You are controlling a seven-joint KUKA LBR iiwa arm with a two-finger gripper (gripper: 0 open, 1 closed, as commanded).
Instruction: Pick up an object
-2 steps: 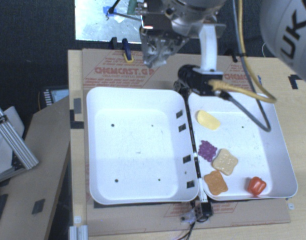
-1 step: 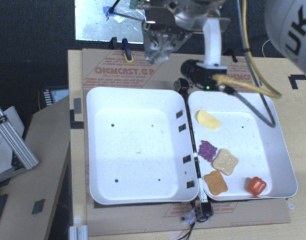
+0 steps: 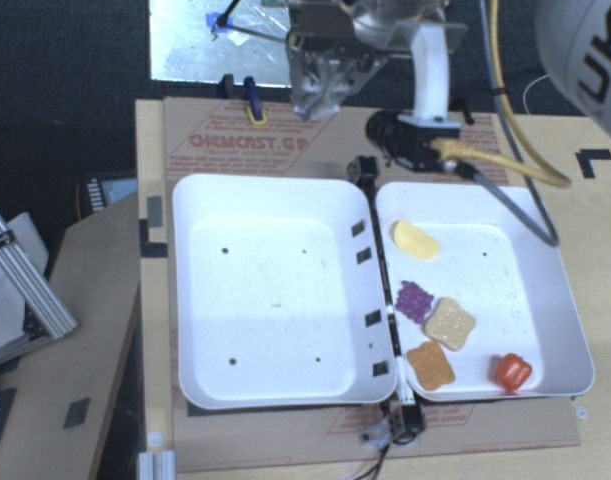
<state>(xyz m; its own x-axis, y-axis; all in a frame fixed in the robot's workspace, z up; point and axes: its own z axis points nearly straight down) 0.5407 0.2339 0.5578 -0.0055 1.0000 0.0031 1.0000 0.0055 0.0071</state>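
Jaws: whether they stand apart or together cannot be told, as the gripper [image 3: 320,93] is blurred, high beyond the bins' far rims.

All five objects lie in the right bin [image 3: 545,298], crowded toward its left wall: a yellow piece [image 3: 416,239], a purple cluster [image 3: 414,300], a toast slice [image 3: 450,323], an orange-brown piece [image 3: 431,365], and a red piece [image 3: 512,371] near the front rim. The left bin [image 3: 270,293] offers open floor. The arm is cut off at the top edge.
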